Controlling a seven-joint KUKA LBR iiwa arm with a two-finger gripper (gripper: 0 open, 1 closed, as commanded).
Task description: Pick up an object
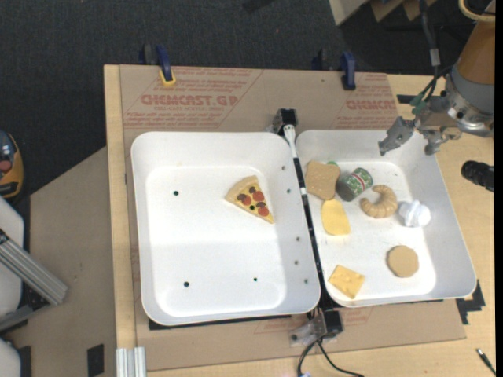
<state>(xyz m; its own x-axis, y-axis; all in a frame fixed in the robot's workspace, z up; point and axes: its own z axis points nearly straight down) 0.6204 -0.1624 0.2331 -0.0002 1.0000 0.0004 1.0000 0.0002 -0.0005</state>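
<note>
Nearest us, a yellow cheese wedge [346, 280] lies by the right bin's [452, 242] front edge; we judge it light, stiff, best pinched across its flat sides. Our gripper [414, 137] hovers over the bin's far edge, fingers apart, empty.

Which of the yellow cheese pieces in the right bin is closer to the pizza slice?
The upper cheese piece, beside the croissant; the other cheese wedge lies lower down.

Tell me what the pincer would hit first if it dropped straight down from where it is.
Probably the bare back corner of the right bin, behind the croissant; the pincer hangs open above it, though depth is unclear.
</note>
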